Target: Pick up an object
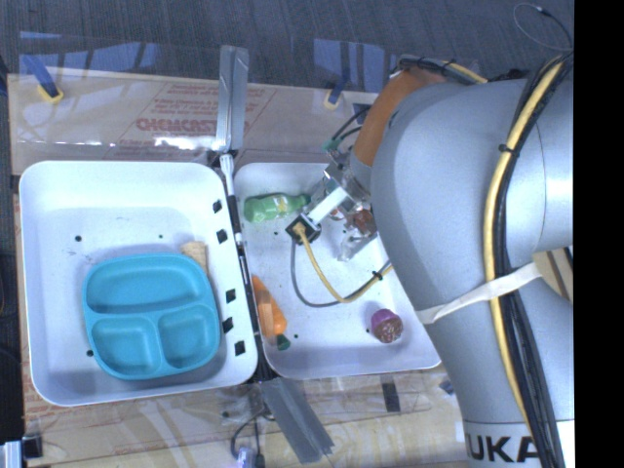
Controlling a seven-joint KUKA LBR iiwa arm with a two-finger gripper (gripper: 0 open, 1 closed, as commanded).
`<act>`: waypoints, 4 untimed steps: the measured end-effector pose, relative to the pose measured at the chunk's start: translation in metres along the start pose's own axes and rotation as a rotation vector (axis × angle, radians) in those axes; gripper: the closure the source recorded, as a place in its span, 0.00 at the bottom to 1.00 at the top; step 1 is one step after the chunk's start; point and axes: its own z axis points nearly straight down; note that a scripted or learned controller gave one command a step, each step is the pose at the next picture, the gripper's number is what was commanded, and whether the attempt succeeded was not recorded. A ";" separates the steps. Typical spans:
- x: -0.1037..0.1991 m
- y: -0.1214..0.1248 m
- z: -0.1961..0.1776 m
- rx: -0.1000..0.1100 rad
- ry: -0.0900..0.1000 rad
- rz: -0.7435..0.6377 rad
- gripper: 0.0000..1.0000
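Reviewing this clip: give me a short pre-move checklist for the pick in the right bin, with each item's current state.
1. Targets present in the right white bin: ok. A green plastic bottle, an orange carrot-shaped toy and a small dark red round object lie there.
2. Claw positioned over the right bin: ok, near the green bottle.
3. Object between the claw's tips: cannot tell; the wrist hides that area.
4. Yellow cable clear of targets: ok, it loops over bare floor between the items.
5. Carrot toy reachable: not ok, it lies against the bin's left wall.
6. Blue sectioned tray out of the way: ok, in the left bin.
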 end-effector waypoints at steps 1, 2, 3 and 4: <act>-0.034 -0.060 0.001 0.003 -0.002 0.010 0.00; 0.022 -0.028 0.002 0.005 -0.015 0.095 0.00; -0.032 -0.016 -0.091 0.000 0.001 0.208 0.00; -0.020 -0.034 0.001 0.002 -0.001 0.174 0.00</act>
